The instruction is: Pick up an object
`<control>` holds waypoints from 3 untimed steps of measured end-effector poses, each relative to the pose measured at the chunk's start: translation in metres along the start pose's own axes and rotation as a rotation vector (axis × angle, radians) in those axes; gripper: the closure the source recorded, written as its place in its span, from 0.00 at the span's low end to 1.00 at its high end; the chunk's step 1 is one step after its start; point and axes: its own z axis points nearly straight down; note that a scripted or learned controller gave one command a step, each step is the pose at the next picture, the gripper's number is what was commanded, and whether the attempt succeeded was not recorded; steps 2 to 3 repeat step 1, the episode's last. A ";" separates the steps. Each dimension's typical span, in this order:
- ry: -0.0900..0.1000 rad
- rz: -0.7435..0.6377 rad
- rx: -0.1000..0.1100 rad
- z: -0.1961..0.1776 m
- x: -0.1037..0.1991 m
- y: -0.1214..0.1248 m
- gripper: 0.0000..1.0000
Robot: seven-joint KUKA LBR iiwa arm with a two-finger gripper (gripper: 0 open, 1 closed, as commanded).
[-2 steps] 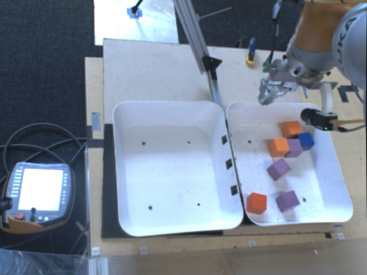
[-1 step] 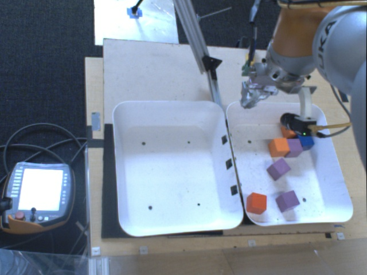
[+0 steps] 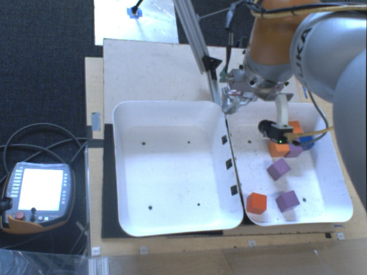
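Observation:
My gripper (image 3: 231, 103) hangs over the far end of the wall between the two bins, at the right bin's (image 3: 330, 211) back left corner. No object shows in it. The right bin holds several small blocks. An orange cube (image 3: 257, 203) and a purple cube (image 3: 287, 200) lie near its front edge. Another purple cube (image 3: 278, 168) sits mid-bin. Behind it cluster an orange block (image 3: 279, 149), a purple block (image 3: 296, 150), a blue piece (image 3: 307, 142) and an orange block (image 3: 295, 127), partly hidden by the wrist hardware. All lie right of and nearer than the gripper.
The left bin (image 3: 123, 153) stands beside the right one, sharing a raised wall (image 3: 230, 164). A slanted metal pole (image 3: 192, 30) crosses behind the bins. A teach pendant (image 3: 37, 196) lies off the bench at the left. The grey arm (image 3: 332, 50) fills the upper right.

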 end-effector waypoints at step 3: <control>0.000 -0.001 -0.001 0.017 0.053 0.008 1.00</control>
